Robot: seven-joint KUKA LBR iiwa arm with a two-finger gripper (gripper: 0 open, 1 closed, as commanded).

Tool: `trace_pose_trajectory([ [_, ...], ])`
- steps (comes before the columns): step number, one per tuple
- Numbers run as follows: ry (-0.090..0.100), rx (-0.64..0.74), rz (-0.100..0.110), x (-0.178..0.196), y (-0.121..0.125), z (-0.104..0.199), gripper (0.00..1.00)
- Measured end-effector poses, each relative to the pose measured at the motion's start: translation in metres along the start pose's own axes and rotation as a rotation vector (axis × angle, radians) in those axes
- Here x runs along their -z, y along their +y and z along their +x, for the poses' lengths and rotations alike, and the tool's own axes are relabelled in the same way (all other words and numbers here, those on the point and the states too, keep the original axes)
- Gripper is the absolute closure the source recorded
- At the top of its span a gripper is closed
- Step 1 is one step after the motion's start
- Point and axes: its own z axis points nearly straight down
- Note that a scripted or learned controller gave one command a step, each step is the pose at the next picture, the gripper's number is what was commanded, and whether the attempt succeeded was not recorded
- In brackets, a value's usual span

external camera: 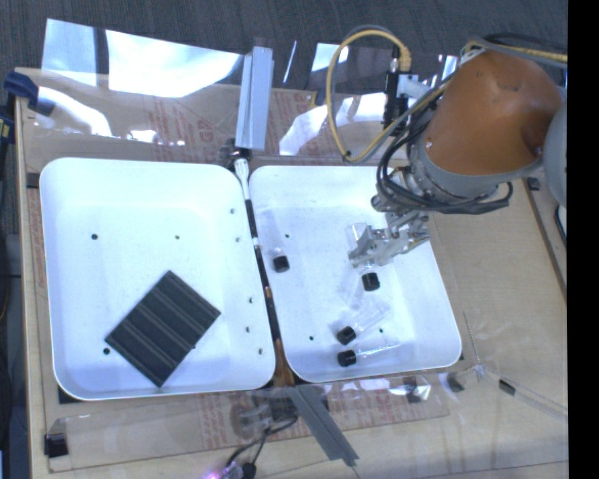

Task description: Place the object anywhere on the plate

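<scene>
A small black object [370,281] lies in the right bin [434,352], near its middle toward the right wall; it is too small to read a long axis. The gripper [371,250] hangs just above it, the arm [484,118] bent over the bin's far right corner. The dark ribbed plate [163,327] lies diagonally in the left bin [60,267].

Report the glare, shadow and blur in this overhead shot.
Camera view: strong glare on the reflective sheets behind the bins; the left bin is nearly washed out to flat white, with soft shadow only along its rim; the dark plate stays crisp; the gripper over the right bin looks blurred.
</scene>
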Motion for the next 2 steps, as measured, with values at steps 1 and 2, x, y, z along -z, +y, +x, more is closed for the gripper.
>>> trace_pose_trajectory([
  [1, 0.002, 0.237, 0.004, -0.116, -0.075, -0.052, 1.00],
  [2, 0.002, 0.359, 0.005, -0.026, -0.078, -0.146, 1.00],
])
